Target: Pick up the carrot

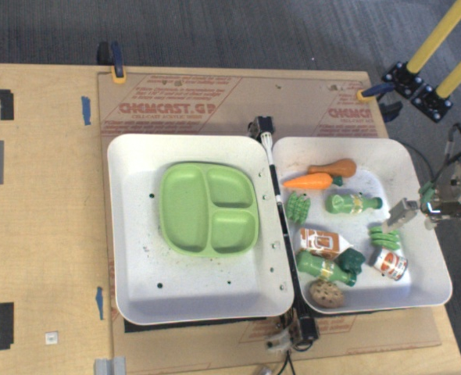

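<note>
The orange carrot with a green top lies in the upper left part of the right bin, pointing left, just below a brown drumstick. My gripper hangs over the right side of that bin, well to the right of the carrot and apart from it. Nothing shows in its grasp.
A green divided plate sits in the left bin. Around the carrot in the right bin lie a green bottle, a green knobbly item, a labelled can, a cookie and a red can.
</note>
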`<state>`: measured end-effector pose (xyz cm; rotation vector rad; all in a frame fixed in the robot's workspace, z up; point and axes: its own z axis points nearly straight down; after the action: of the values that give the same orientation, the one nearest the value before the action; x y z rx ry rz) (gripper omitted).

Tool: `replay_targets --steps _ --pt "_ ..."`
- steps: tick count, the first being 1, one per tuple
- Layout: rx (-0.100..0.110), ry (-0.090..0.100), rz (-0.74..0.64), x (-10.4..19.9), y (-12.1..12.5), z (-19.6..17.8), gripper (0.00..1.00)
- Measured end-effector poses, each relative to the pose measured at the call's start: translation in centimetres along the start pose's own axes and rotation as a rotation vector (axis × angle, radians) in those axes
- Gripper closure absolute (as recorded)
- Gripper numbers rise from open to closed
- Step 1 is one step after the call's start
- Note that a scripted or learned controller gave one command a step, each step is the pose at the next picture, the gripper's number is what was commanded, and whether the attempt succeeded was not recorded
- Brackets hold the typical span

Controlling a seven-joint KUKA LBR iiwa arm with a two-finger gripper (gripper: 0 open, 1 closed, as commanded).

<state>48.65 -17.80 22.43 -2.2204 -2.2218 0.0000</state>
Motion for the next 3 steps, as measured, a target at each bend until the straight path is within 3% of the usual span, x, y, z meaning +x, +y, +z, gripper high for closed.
replay_targets --steps 1,2,3 --pt "0.000 0.000 0.372 4.5 9.6 3.2 0.00" --pt "-0.001 -0.001 0.469 7.7 15.2 13.1 0.00" --pt "-0.013 0.002 0.549 8.3 10.8 13.4 0.00"
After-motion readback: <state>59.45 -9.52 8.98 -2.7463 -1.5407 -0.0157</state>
